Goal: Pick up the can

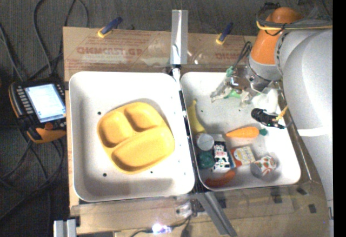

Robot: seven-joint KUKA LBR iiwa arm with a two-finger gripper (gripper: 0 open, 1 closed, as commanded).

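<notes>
The can [264,166], near the right bin's [205,84] front-right corner, looks light, rigid, slippery; grip across its sides. End effector [230,89] state: cannot tell.

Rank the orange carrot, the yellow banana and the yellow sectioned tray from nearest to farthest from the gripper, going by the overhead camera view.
From the gripper, at the back of the right bin:
1. Orange carrot, right bin, just in front of the gripper.
2. Yellow banana, along the right bin's left wall; only slightly farther than the carrot.
3. Yellow sectioned tray, in the left bin.
</notes>
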